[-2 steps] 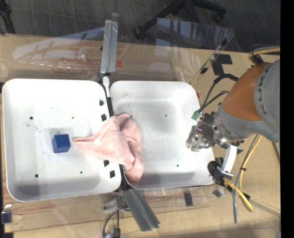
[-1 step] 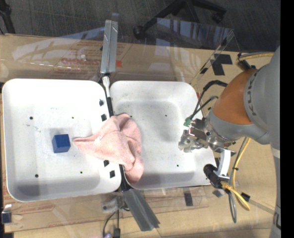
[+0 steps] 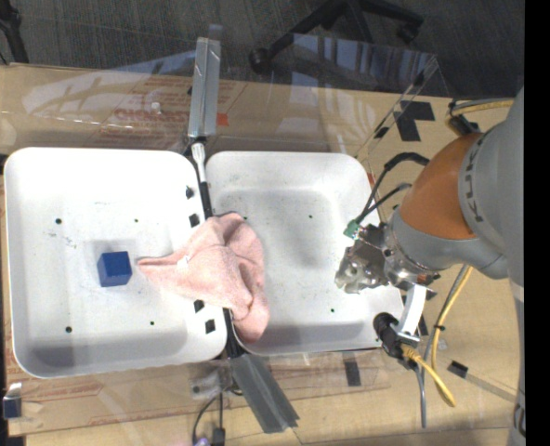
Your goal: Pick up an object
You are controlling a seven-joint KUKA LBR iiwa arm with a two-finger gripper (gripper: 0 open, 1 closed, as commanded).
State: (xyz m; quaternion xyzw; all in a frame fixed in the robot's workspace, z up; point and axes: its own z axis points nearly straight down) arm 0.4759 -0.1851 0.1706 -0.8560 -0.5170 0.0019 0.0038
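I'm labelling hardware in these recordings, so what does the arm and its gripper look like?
The arm is smooth grey with a rounded orange band above the wrist. Its gripper is a compact silver-grey metal block carrying a small green part. Dark cables loop near the wrist, and yellow cables trail below it.

Right bin [image 3: 284,170]: landmark. Left bin [image 3: 33,249] touching its left wall. Grey bar [image 3: 202,91] above the shared divider, beyond the bin's top-left corner. Office chair base [image 3: 335,12] on dark carpet farther beyond. Yellow cable [image 3: 438,379] off its lower-right corner.
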